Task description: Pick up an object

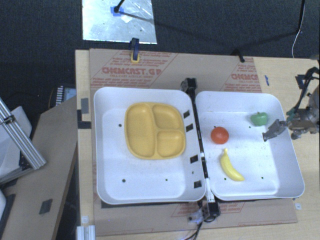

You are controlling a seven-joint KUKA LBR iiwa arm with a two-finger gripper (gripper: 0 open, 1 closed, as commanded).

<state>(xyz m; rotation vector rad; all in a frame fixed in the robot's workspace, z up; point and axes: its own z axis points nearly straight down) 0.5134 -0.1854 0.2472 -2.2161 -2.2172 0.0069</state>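
Three candidates sitting in the right bin [280, 186]: green apple-ish thing [259, 118] up near the far right corner, red tomato-looking ball [219, 134] close to the left wall beside the divider, and yellow banana [231, 166] lying slantwise toward the near edge, just below the red one. All well apart from each other, so no crowding to worry about. Left bin [107, 184] carrying a yellow divided tray [154, 130] roughly in its middle, not really relevant. End effector [274, 130] poking in over the right rim of the right bin, just beside the green piece and a touch nearer; can't tell the state of it, too dark and small to read, and nothing visibly in it. Guessing all three are light hollow plastic toy food: stiff, smooth, a bit slippery. Round ones probably prone to rolling or squirting out if pinched off-centre, so best taken straight across the widest part. Banana likely the easier one, gripped across the narrow middle of its curve rather than along its length. Green one closest though, so probably the natural pick from here.
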